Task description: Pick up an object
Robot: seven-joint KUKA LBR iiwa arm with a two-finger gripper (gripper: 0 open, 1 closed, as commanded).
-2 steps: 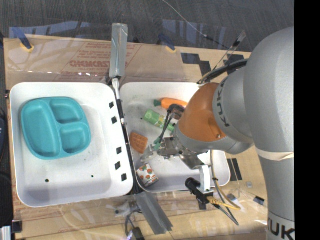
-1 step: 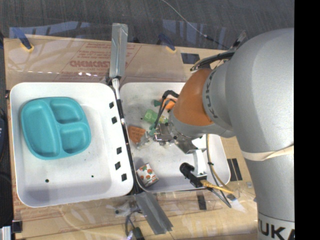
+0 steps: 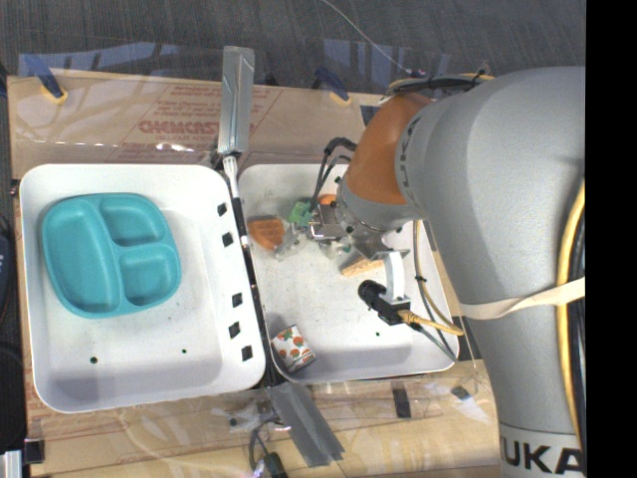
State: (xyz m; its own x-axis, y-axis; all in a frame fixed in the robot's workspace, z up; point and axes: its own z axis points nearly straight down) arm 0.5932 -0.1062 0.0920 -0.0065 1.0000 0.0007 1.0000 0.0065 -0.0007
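Objects for picking: several small things lie in the right bin (image 3: 328,361). An orange-brown piece (image 3: 266,232) sits near its left wall, a green item (image 3: 301,211) is just beside that, and a tan piece (image 3: 360,264) lies under the wrist.
Patterned cup: a small white cup with red and green marks (image 3: 292,347) lies on its side in the near-left corner of the right bin, well apart from the rest.
Gripper: the gripper (image 3: 333,229) hangs low over the cluster at the far side of the right bin — from here I cannot tell how far the fingers are parted or whether anything is between them.
Arm: the grey arm (image 3: 508,197) with its orange band (image 3: 378,157) reaches in from the right and covers much of that bin's right side.
In the way: the wrist, its cables and a black fitting (image 3: 381,300) crowd the green item and the tan piece; the orange-brown piece is more in the open.
Left bin: the left bin (image 3: 119,376) holds a teal divided tray (image 3: 107,252) toward its far-left part.
Between the bins: a grey metal bar (image 3: 236,98) stands at the far end of the divide.
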